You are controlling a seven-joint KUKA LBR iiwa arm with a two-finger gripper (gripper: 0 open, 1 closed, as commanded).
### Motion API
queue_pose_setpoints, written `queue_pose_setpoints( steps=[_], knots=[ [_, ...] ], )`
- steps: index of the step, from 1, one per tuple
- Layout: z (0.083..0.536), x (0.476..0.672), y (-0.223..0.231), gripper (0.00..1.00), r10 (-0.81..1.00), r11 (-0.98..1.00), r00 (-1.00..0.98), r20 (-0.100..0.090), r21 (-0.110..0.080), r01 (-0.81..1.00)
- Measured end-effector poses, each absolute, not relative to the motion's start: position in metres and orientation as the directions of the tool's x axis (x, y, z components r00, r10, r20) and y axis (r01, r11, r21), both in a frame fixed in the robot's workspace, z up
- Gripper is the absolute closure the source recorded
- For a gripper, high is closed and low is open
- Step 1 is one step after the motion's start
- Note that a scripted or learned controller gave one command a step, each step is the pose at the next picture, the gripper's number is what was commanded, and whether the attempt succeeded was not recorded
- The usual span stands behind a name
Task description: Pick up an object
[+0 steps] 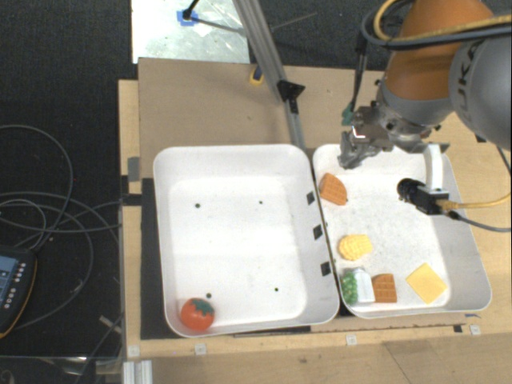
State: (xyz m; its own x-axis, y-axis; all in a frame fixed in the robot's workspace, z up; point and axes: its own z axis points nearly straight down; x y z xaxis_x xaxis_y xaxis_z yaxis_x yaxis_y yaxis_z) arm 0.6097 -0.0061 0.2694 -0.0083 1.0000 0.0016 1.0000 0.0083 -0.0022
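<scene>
Round glossy tomato in left bin; jaws' state unclear over ridged pastry.

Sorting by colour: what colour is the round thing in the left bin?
Red-orange tomato, green stem, in the camera view.

This is a robotics lab, not a home or shop. A grey arm with an orange band and loose yellow cabling reaches over a plain wooden bench that bears two shallow white bins, one with a toy tomato and the other with toy foods, set out like test props. Black cables trail across dark carpet beside a handheld control pendant, and a metal pole slants over the bench.
</scene>
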Motion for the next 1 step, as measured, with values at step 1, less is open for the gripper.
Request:
queue_pose_setpoints(
  steps=[1],
  knots=[
    [0.2515, 0.5845, 0.0329, 1.0, 1.0, 0.009, -0.009, 0.002, -0.003, 1.0]
  ],
)
